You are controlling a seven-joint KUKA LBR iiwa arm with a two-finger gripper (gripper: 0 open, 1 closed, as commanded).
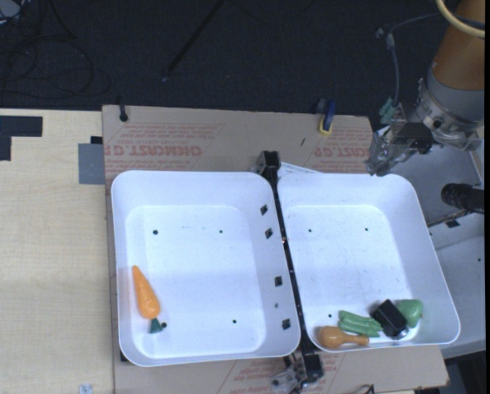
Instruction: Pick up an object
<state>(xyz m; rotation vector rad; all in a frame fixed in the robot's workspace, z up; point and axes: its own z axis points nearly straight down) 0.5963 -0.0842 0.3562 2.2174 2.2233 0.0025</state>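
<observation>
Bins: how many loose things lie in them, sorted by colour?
Orange: 2, carrot and pear-shaped piece
Green: 2, pod and leafy piece
Black: 1, block
Total: 5

Carrot (145,293) in the left bin (191,189); pear (340,337), bean pod (360,323) and block (390,318) in the right bin (351,189).
</observation>
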